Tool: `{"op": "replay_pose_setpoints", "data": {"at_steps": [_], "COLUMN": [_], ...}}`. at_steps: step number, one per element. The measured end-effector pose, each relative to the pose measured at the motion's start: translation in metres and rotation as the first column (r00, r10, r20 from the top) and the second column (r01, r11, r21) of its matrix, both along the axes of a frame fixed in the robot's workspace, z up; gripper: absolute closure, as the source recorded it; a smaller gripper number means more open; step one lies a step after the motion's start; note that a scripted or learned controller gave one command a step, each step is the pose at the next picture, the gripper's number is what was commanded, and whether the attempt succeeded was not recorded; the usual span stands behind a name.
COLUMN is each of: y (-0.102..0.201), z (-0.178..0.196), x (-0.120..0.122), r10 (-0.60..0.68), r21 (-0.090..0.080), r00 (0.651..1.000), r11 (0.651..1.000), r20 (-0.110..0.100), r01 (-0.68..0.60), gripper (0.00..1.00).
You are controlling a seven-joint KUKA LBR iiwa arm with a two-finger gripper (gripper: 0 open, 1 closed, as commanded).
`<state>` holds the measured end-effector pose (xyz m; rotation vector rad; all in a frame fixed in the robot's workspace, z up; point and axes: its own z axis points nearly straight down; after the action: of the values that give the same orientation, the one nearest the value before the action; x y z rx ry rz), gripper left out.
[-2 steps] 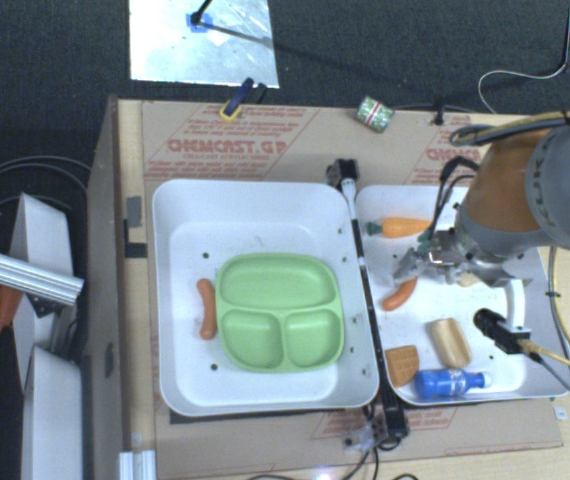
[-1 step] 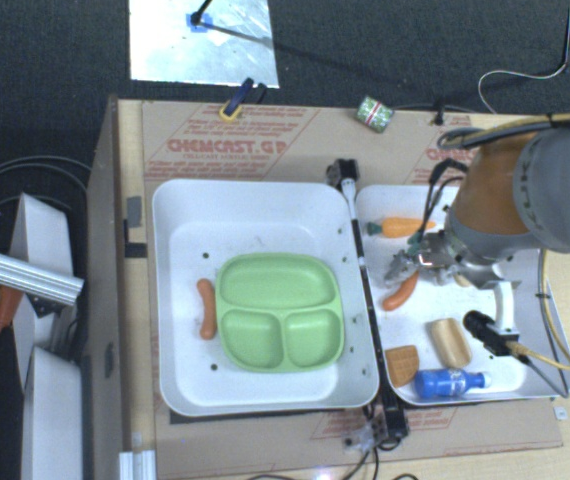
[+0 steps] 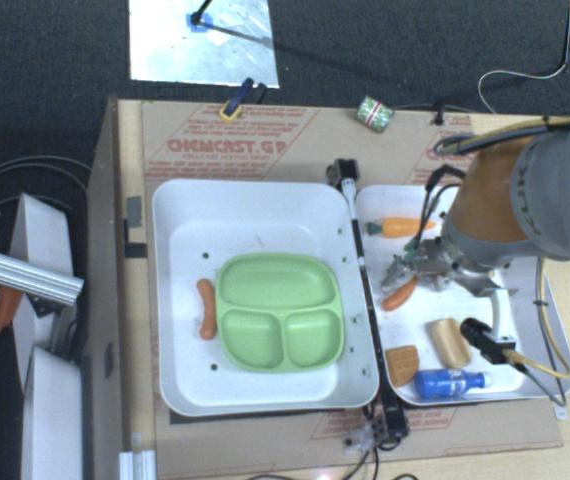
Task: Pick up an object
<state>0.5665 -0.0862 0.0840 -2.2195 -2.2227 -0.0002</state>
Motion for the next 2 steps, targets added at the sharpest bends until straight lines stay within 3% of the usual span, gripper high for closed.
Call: {"op": "replay_pose_setpoints", "data": {"at_steps": [1, 2], "y": [-0.009, 0.002], "z": [0.001, 0.0], "x": [0.005, 0.001], "r10": [0.0, 0.001], "r21": [-0.001, 0.0], "r00": [1.0, 1.0], "r11": [1.0, 1.0], "r20": [0.002, 0.0], "r01": [0.0, -0.001], "gripper": [0.0, 0.0]}}
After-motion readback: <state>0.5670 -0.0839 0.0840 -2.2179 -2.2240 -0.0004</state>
